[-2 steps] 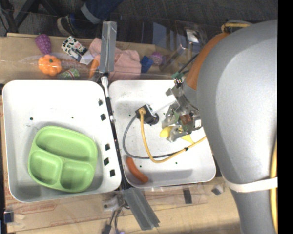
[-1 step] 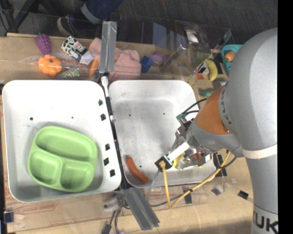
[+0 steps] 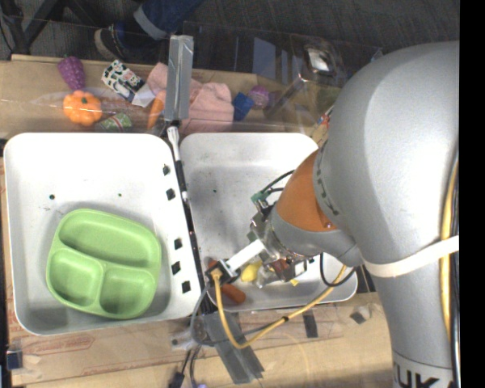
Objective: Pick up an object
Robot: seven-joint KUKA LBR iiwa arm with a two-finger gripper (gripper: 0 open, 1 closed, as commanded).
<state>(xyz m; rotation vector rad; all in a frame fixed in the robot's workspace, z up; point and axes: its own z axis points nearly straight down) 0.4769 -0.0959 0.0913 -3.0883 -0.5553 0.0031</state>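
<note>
My gripper (image 3: pixel 264 270) is low in the right bin (image 3: pixel 226 176), near its front edge, and the grey arm with the orange band covers the bin's right half. A small yellow object (image 3: pixel 249 274) lies right against the gripper's left side. Whether it is held is hidden by the wrist. An orange-red object (image 3: pixel 233 294) lies just in front of it at the bin's front wall.
The left bin (image 3: pixel 81 168) holds a green divided plate (image 3: pixel 103 262). Behind the bins lie an orange pumpkin toy (image 3: pixel 82 107), a purple toy (image 3: pixel 71 72), a pink cloth (image 3: pixel 206 102) and a blue object (image 3: pixel 242 105). A divider with black clips (image 3: pixel 180 217) separates the bins.
</note>
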